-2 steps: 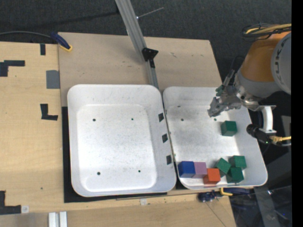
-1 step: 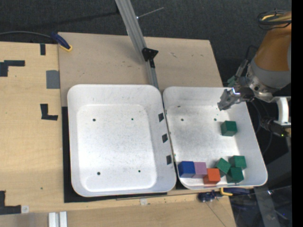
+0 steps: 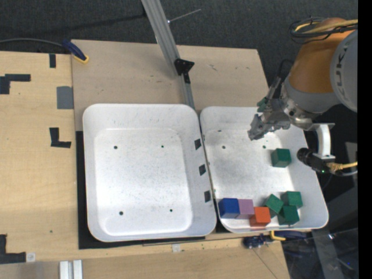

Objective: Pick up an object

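— Blocks first: where do they sit?
— A lone green cube lies in the right bin, toward its right wall; a blue block, purple block, orange block and three green ones cluster along its near edge
— And the gripper?
— Above the bin's far part, left of the lone cube; whether it is open or closed, I cannot tell

Lone green cube sat mid right bin; blue, lilac, orange, three green blocks clustered at near edge.
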